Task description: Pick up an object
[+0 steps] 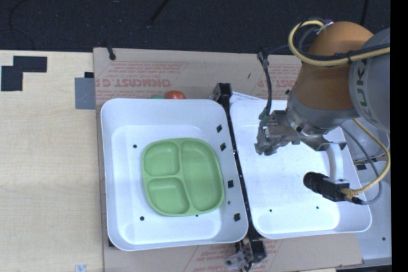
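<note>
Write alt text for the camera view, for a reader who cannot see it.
A grey and orange robot arm reaches from the right over the right white bin, its gripper near that bin's left side. The left white bin holds a green divided plate, and a small red object sits just behind it.

A plate (183, 176) lies in the left bin (121, 137). The gripper (266, 143) hangs over the right bin (299, 220), near its left wall.

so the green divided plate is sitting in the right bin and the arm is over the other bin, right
Not quite. The camera view shows the green divided plate lying in the left bin, not the right one. The gripper is over the other bin, the right bin, as you said.
</note>
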`<state>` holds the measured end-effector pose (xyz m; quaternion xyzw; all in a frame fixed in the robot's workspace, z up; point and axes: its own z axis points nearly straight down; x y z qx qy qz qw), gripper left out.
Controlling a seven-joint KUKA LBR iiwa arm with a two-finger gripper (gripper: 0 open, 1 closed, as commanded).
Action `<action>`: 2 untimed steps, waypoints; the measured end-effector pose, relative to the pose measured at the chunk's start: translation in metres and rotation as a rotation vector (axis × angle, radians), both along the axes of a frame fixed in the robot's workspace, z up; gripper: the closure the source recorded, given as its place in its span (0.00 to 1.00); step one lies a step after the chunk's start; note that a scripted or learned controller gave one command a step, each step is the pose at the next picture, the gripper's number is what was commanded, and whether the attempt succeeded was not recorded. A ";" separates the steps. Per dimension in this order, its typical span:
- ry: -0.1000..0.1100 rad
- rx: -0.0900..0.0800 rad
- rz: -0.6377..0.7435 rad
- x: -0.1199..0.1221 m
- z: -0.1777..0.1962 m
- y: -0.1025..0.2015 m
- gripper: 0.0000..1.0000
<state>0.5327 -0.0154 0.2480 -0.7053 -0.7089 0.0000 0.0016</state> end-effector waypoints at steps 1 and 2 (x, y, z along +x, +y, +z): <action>0.003 -0.001 0.000 -0.002 -0.007 0.060 1.00; 0.001 -0.001 -0.001 0.015 -0.014 0.112 1.00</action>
